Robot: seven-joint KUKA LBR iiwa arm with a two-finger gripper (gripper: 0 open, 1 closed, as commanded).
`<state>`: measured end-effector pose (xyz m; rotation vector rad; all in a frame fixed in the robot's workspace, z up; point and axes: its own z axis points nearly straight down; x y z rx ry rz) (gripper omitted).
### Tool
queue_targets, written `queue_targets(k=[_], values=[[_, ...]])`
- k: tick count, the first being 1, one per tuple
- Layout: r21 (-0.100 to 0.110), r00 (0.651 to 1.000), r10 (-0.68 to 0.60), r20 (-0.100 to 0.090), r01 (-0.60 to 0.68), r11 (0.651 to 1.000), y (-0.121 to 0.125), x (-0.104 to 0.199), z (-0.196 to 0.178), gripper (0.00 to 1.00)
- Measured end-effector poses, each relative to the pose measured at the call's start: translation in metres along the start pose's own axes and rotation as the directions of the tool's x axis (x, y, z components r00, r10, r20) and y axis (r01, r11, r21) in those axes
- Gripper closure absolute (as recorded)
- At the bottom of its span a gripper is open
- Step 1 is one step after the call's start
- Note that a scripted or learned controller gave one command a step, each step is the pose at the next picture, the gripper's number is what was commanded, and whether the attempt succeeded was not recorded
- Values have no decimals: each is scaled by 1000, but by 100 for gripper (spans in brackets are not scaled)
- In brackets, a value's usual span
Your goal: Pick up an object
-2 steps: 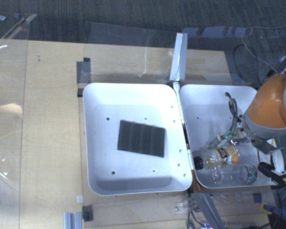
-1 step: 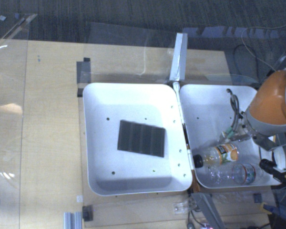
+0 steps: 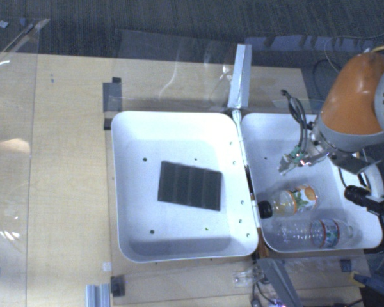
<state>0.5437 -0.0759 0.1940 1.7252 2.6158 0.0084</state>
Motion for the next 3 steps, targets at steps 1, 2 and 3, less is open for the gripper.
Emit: queue_targets(k=[1, 2, 3], values=[[0, 1000, 1, 0, -1, 1000, 0, 0, 0, 0], [-4, 997, 72, 3, -72, 997, -36, -30, 104, 0], [-4, 955, -295, 6, 295, 956, -35, -51, 104, 0]])
